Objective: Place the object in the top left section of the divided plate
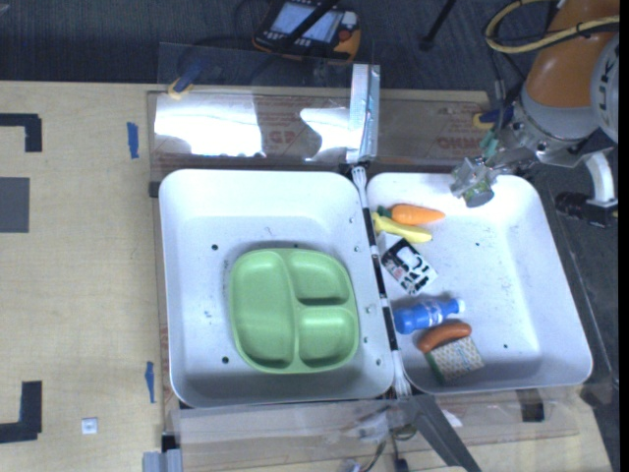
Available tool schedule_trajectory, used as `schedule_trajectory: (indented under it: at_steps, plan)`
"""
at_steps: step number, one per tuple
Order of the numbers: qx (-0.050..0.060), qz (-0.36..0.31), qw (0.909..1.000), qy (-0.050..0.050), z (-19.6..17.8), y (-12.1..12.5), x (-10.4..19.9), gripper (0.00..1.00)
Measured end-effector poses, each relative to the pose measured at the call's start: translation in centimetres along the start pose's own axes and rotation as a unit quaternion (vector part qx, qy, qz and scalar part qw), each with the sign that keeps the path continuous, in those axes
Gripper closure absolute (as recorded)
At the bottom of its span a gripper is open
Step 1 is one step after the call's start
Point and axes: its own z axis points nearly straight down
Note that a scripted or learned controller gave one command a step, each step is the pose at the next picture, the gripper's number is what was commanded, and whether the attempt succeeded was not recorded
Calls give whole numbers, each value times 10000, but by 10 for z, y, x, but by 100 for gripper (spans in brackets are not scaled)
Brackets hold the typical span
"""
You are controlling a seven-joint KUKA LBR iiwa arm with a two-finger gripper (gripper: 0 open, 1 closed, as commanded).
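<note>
Arm: the grey arm [575,62] came in from the upper right, partly cut off by the frame edge.
Fingers: the gripper [474,183] hung over the right bin's [521,264] far rim; too blurred to tell whether the fingers were apart or together.
Plate: the green divided plate [292,309] lay in the left bin [197,224], with bare white floor around it.
Things: carrot [417,214], banana [402,228], black-and-white packet [407,265], blue bottle [426,315], sausage [443,335] and a speckled block [455,358] lined the right bin's left edge.
Open room: the right bin's right half was bare.
Hard to make out: the glare on the clear panel [256,126] behind the bins.
</note>
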Motion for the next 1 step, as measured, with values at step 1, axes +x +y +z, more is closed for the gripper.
schedule_trajectory:
  at_steps: [1]
  plan:
    - [17, -783, 9969, 19, 47, 11, 39, 100]
